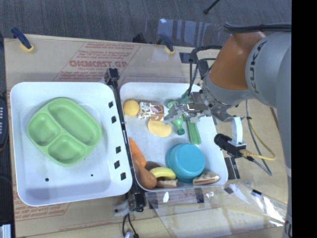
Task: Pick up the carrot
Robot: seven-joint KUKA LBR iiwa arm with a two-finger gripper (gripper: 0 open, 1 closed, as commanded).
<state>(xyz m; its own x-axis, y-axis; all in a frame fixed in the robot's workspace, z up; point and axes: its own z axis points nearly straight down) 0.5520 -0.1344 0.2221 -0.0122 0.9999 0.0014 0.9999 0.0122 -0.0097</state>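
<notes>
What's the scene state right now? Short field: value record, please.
target: carrot, orange, lying against the left wall of the right bin
gripper: gripper over the upper middle of the right bin, apart from the carrot
near gripper: green items
other right bin contents: blue bowl, banana, yellow ball
left bin: left bin holds a green divided plate
carrot status: not grasped

The tool (182, 114) hangs over the right bin (208, 90), well apart from the carrot (136, 154) at its left wall.
</notes>
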